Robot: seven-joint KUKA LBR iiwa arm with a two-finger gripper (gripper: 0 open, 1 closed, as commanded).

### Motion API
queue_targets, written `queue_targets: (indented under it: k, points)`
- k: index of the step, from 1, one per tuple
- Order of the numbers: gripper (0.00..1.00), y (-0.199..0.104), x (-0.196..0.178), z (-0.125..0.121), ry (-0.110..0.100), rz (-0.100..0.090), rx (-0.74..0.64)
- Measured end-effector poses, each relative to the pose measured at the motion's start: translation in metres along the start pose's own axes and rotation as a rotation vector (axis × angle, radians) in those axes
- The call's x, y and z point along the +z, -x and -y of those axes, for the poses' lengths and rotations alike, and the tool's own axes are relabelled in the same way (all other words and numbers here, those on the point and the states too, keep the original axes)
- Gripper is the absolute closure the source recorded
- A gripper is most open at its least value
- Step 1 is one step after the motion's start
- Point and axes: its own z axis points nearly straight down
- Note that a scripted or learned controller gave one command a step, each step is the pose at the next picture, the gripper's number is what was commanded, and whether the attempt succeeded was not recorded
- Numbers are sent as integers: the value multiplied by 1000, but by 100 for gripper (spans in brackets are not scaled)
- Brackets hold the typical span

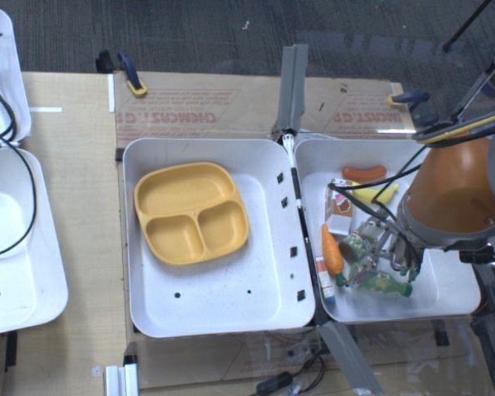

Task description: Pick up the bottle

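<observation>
Bottle [386, 285] is one, green, lying on its side at the near part of the right bin [454, 304], close to the near wall. The gripper [385, 254] hangs just above it, at its far side, and it is not clear if it touches the bottle. If the fingers are apart or together I cannot tell, because wires and metal parts cover them.

Left of the bottle, one carrot [332, 249] lies along the left wall of the same bin, and beside it one thin white tube [322, 277] lies against that wall. A bit farther, one white and red packet [340, 205] lies flat. Next to it one yellow thing [378, 194] looks out from under the black cables; what it is I cannot tell. At the far part of this bin there is one sausage [364, 172], orange-red in colour.

The arm [454, 190] comes from the right, and its orange band covers the right half of this bin.

The left bin [198, 304] is touching the right one, with a grey divider [293, 89] going far from their joint. In it lies one yellow tray [190, 212] with three compartments, in the far left part. So there are two bins in all.

On the far edge of the bench, two blue clamps [132, 74] hold the cardboard [198, 110], one at the left and one at the right.
</observation>
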Motion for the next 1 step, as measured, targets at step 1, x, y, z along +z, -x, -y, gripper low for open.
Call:
queue_targets:
  k: [1]
  points:
    - [0, -7, 6, 24, -31, -50, 670]
